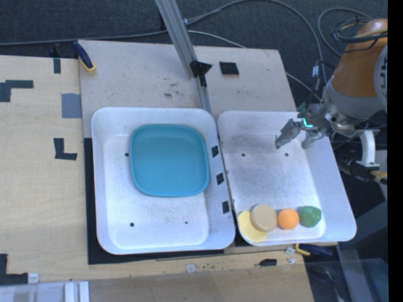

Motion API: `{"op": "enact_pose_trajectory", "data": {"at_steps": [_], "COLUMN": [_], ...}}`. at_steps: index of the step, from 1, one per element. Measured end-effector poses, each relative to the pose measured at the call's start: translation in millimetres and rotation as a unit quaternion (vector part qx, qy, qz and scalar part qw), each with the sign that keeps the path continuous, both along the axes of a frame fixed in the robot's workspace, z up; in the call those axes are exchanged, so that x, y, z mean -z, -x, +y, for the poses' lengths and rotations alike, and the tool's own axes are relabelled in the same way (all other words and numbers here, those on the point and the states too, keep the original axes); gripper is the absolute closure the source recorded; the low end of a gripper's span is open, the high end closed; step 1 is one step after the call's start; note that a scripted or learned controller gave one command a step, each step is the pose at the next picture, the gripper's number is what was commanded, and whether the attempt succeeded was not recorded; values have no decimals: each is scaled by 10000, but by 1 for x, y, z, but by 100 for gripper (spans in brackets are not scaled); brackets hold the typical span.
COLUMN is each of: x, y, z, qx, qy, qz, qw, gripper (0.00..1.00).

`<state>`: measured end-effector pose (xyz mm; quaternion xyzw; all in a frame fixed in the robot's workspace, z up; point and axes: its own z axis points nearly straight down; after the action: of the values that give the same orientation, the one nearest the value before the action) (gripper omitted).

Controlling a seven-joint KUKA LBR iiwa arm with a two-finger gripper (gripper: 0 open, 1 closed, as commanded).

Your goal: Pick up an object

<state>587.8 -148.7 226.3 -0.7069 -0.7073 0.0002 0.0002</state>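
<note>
Along the near edge of the right bin (271,168) lie a yellow flat piece (247,229), a tan round object (264,218) resting on it, an orange ball (288,219) and a green object (309,216). My gripper (296,138) hangs over the far right part of this bin, well behind those objects, with its two fingers spread apart and nothing between them. The left bin (113,219) holds a teal square plate (169,160).
A slanted metal pole (182,36) rises from behind the bins. Cables (264,11) run across the dark floor at the back. Black clips (220,178) sit on the seam between the bins.
</note>
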Motion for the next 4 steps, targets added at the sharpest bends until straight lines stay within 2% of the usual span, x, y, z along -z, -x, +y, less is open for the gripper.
{"op": "enact_pose_trajectory", "data": {"at_steps": [1, 2, 3, 4], "x": [0, 55, 110, 138], "y": [0, 0, 11, 11], "z": [0, -10, -8, -7], "qx": [0, 4, 0, -2], "qy": [0, -2, -5, 3], "qz": [1, 25, 25, -4], "qw": [10000, 10000, 10000, 10000], "gripper": [0, 0, 0, 0]}}
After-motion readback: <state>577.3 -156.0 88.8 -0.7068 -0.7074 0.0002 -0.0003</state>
